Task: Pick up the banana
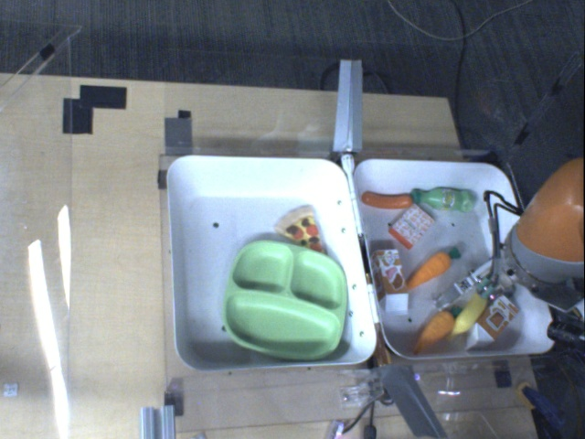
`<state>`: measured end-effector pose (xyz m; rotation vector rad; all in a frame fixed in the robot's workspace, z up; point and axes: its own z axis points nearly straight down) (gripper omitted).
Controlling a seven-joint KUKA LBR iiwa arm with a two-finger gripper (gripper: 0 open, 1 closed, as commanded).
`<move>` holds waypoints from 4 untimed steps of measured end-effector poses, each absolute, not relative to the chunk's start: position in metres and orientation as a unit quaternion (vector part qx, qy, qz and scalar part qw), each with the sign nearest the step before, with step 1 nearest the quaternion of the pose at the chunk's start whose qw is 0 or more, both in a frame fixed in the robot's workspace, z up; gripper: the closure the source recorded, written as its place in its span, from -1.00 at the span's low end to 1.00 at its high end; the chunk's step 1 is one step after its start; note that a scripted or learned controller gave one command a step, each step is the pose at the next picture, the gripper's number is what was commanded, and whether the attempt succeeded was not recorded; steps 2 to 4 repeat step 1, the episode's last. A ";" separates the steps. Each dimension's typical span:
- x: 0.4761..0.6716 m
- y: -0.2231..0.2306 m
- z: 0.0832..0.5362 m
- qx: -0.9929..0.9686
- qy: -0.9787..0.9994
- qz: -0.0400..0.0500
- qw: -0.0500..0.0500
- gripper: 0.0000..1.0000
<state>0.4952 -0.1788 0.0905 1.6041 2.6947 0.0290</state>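
Observation:
The banana (472, 314) is a small yellow piece lying near the front right of the right bin (428, 349), between an orange carrot (436, 329) and a small printed box (501, 314). My gripper (473, 291) hangs low over the banana's upper end, right above it or touching it. The arm with its orange band (555, 213) reaches in from the right and hides the bin's right wall.
The right bin also holds a second carrot (430, 270), a green bottle (445, 198), a red sausage (388, 200) and two small cartons (412, 226) (388, 270). In the left bin (196, 245) lie a green divided plate (288, 300) and a pizza slice (302, 227).

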 end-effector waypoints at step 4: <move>0.497 -0.181 0.102 0.511 0.859 0.008 0.008 1.00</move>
